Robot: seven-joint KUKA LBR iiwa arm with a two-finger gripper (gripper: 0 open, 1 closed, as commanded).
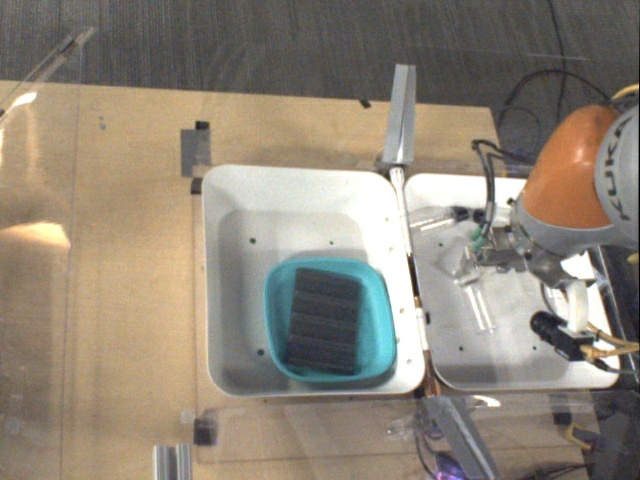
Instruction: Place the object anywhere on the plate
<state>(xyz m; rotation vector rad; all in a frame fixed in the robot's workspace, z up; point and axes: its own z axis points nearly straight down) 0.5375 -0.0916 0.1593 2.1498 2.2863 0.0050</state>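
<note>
Your dark ribbed block (pixel 324 319) lies on the teal plate (pixel 378 308) in the left bin (pixel 230 268), while the gripper (pixel 472 268), at three o'clock over the right bin (pixel 500 368), leaves its grasp impossible to tell.

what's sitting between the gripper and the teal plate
In the camera view, between the gripper and the teal plate lie bare white bin floor and the two bins' adjoining walls.

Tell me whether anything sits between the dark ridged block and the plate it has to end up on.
Nothing visible does. The dark ridged block already lies on the teal plate in the left bin. The tool is over the right bin, across the wall where the two bins meet.
</note>
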